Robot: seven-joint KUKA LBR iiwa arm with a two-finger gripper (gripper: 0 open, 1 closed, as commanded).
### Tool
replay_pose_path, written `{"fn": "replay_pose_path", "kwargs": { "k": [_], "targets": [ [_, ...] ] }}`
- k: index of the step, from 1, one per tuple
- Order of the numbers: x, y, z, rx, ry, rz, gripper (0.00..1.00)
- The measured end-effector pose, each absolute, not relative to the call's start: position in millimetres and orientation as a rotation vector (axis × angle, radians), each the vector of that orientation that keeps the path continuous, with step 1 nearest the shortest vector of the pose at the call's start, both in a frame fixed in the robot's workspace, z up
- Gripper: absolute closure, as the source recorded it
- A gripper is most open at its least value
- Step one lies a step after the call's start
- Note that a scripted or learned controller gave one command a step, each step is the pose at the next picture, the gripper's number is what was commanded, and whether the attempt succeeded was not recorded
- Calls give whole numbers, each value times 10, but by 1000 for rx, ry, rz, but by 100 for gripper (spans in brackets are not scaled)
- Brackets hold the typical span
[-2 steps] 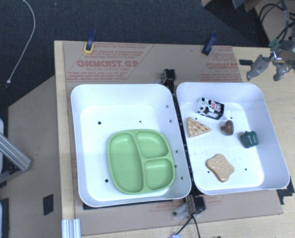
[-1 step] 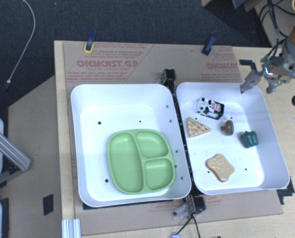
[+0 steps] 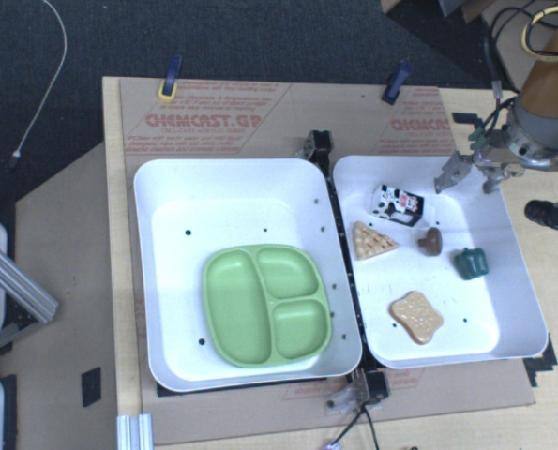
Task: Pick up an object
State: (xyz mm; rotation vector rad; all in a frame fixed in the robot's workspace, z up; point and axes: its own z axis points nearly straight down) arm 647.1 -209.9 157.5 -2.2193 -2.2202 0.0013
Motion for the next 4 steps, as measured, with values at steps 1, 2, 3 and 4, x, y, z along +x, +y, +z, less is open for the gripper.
{"fn": "replay_pose_path", "kwargs": {
  "k": [1, 2, 3, 4],
  "targets": [
    [6485, -2135, 1136, -2218, -2219, 5, 0],
    [6505, -2137, 1282, -2221, -2226, 0, 100],
    [6434, -2180, 1791, -2227, -2227, -4, 100],
    [6376, -2165, 2411, -2227, -2229, -6, 100]
  ]
}}
